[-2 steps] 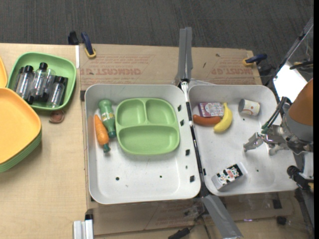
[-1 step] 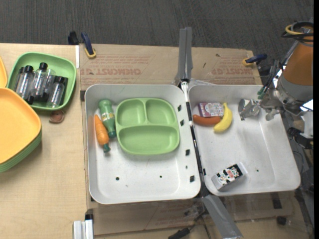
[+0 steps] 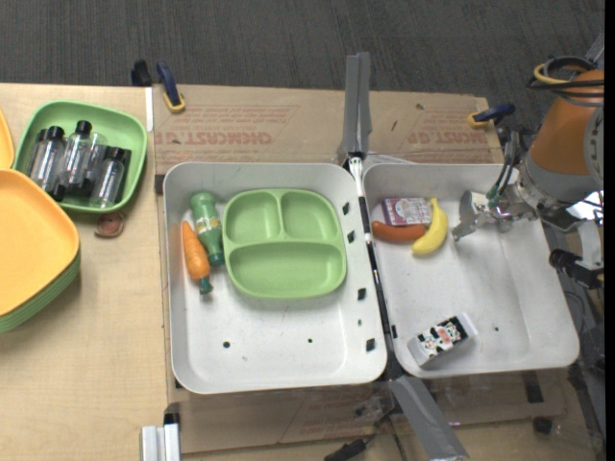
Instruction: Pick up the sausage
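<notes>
The sausage (image 3: 396, 230) is a reddish-orange link lying flat in the right bin (image 3: 519, 305), near its back left corner. A yellow banana (image 3: 433, 229) lies against its right end and a pink packet (image 3: 405, 209) sits just behind it. My gripper (image 3: 467, 219) hovers at the back of the right bin, a short way right of the banana and apart from the sausage. It stands open with nothing between its fingers.
A black-and-white carton (image 3: 442, 339) lies at the front of the right bin. In the left bin (image 3: 269, 353) are a green divided plate (image 3: 284, 243), a green bottle (image 3: 206, 221) and a carrot (image 3: 195, 254). Orange plates (image 3: 34, 253) and a green tray of bottles (image 3: 82, 157) stand on the bench at far left.
</notes>
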Available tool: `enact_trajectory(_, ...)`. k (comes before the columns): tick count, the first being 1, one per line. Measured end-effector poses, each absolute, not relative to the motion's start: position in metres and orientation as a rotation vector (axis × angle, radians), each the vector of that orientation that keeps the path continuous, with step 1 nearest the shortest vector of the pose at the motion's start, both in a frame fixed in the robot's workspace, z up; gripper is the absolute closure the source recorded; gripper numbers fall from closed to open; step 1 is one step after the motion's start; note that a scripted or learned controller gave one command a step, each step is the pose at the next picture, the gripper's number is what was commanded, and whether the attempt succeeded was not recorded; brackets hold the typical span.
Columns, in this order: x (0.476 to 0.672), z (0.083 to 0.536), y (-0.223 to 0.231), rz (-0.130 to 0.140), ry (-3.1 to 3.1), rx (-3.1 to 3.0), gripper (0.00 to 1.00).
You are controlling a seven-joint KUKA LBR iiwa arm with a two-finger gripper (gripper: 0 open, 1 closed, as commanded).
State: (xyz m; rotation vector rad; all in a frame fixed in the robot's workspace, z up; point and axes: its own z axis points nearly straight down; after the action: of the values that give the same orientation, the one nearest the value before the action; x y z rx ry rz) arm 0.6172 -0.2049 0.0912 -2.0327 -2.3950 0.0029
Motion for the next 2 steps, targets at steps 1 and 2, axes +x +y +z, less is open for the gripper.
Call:
enact_trajectory(1,0.618,0.1,-0.204,0.004,-2.4,-2.028,1.0)
enact_trajectory(2,0.579,0.092,-0.174,0.001,-2.516,-1.882,1.0)
